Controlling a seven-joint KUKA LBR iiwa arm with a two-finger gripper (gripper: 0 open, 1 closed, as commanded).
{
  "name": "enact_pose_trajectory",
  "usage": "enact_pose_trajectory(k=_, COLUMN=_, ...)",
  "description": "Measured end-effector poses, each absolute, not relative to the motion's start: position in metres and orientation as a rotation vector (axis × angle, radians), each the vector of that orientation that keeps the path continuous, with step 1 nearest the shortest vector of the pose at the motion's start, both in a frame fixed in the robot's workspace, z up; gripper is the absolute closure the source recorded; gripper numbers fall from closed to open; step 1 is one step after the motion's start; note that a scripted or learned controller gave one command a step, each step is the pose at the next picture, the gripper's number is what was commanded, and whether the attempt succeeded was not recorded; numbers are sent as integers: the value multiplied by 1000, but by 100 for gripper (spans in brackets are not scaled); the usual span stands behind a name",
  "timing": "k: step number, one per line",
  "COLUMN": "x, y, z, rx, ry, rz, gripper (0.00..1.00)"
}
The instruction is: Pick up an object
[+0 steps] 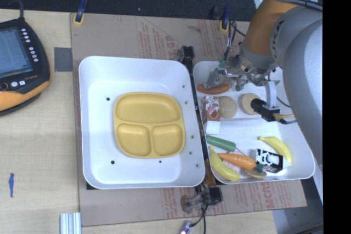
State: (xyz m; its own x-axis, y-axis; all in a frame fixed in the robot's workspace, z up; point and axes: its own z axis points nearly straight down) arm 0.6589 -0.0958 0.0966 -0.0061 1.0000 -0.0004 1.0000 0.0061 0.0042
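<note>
The grey arm's gripper (237, 75) is low over the far end of the right white bin (299, 173), just above a red-orange sausage-shaped toy (213, 88). Whether it grasps anything, I cannot tell. The left white bin (93, 118) contains a yellow divided plastic tray (149, 123).

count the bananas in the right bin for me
2: one banana near the bin's right edge above the black-and-white item, another banana at the front beside the carrot. The arm may hide more.
</note>
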Motion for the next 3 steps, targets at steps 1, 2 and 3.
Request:
enact_pose_trajectory(k=1, x=660, y=-108, z=97, rx=2214, ry=2223, rz=10, gripper=0)
enact_pose_trajectory(k=2, x=659, y=-96, z=97, rx=2215, ry=2222, rz=3, gripper=0)
enact_pose_trajectory(k=3, x=659, y=-96, z=96, rx=2214, ry=2225, rz=3, gripper=0)
